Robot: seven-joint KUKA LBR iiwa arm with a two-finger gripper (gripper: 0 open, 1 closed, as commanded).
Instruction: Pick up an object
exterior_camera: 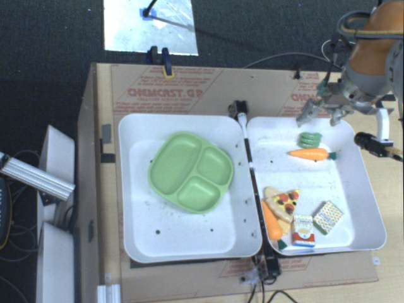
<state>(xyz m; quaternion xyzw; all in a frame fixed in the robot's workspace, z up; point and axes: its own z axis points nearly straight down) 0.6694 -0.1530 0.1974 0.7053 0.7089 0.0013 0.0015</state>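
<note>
My gripper [323, 113] hangs over the far edge of the right bin [360, 169], its fingers spread apart with nothing between them. Just below it lies a green ridged toy [310, 139], and in front of that an orange carrot [309, 154] lying sideways. Near the bin's front left sit a pizza slice [283, 202] and a second carrot [271, 221]. A red and white carton [303, 230] and a green patterned packet [328, 216] lie at the front.
The left bin [145, 232] holds a green divided plate [191, 171]. A black divider [251, 169] runs between the bins. The arm's grey body [372, 62] and a black fitting [372, 142] stand at the right bin's far right corner.
</note>
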